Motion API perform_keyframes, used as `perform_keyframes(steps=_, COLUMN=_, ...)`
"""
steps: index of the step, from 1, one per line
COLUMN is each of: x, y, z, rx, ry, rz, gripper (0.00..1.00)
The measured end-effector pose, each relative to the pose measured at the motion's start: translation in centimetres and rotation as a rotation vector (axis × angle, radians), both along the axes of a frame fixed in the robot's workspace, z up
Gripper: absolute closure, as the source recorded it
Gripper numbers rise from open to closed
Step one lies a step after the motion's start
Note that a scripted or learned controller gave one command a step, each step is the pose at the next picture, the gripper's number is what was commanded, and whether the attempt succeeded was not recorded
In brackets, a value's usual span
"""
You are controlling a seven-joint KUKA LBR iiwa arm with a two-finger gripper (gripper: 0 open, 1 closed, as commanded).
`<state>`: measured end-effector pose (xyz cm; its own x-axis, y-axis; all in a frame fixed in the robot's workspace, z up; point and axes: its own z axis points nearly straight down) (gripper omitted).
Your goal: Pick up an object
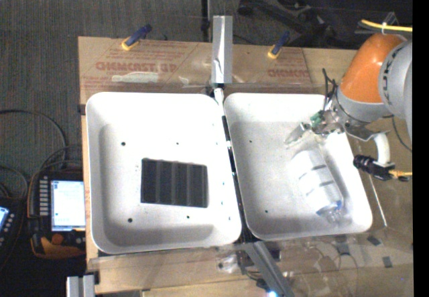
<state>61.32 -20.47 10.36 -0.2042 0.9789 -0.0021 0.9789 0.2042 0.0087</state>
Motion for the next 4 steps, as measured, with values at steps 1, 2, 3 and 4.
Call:
perform_keyframes(steps=1, x=2.3, y=-0.2, z=-1.3, rx=-0.003, ry=-0.002, rz=0.040, gripper=0.00)
perform_keyframes(steps=2, x=1.4, y=4.0, z=-1.1, rx=0.002, ry=0.008, rz=-0.002, gripper=0.00)
perform_keyframes(steps=3, x=1.6, y=4.2, z=0.0, rx=0.002, ry=0.004, rz=0.000, gripper=1.00)
perform_keyframes(steps=4, x=1.6, y=4.2, z=0.0, rx=0.002, ry=0.004, rz=0.000, gripper=0.00)
